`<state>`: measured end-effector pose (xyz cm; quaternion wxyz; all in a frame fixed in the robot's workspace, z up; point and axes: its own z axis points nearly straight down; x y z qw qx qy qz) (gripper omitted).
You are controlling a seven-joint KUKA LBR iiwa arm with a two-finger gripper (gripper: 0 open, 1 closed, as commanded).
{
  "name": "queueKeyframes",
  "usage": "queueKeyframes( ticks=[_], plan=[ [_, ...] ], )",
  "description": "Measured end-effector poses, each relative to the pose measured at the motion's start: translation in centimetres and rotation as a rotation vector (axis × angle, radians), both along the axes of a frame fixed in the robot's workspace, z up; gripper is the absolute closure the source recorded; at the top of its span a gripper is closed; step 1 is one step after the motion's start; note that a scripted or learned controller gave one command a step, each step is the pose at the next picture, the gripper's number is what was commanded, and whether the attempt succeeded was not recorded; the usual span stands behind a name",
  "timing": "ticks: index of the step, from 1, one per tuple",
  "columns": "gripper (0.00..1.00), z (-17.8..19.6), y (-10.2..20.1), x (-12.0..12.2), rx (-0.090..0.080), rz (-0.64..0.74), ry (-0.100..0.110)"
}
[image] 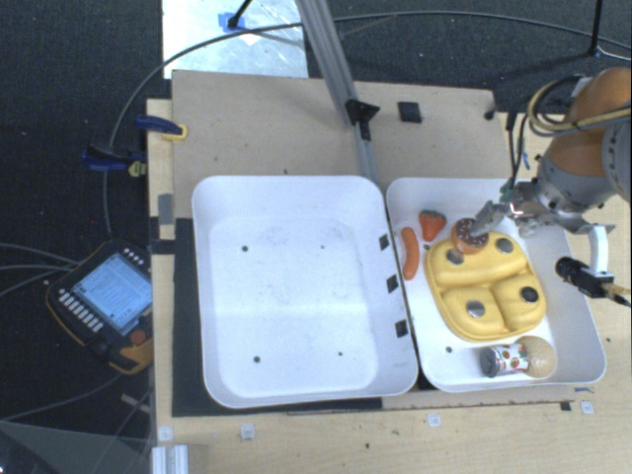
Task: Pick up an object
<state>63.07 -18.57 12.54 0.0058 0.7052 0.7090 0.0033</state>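
Observation:
The right bin (583, 358) holds the objects. A large yellow moulded piece (489, 284) with grey studs lies in its middle. A small brown round piece (467, 233) sits at the yellow piece's far left corner. A red strawberry (432, 224) and an orange sausage-shaped piece (409, 252) lie to the left. A small printed can (502, 360) and a tan ball (538, 356) rest at the near edge. My gripper (486, 219) reaches in from the right and hangs just over the brown round piece, touching it or nearly so.
The left bin (286, 284) adjoins the right one, with black clips (392, 284) along the shared wall. A slanted metal pole (336, 62) crosses the bench's far side. A black part (583, 276) of the arm overhangs the right bin's right rim.

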Motion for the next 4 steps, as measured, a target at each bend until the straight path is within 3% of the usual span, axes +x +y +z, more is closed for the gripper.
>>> queueKeyframes(
  ticks=[1, 2, 3, 4],
  plan=[
    [1.0, 1.4, 0.1, 0.3, 0.001, 0.002, -0.009],
    [1.0, 7.2, 0.8, 1.2, 0.002, 0.002, 0.005],
    [1.0, 9.4, 0.8, 1.3, 0.003, 0.002, 0.008],
    [1.0, 9.5, 6.7, 0.1, 0.005, 0.004, 0.012]
  ],
)
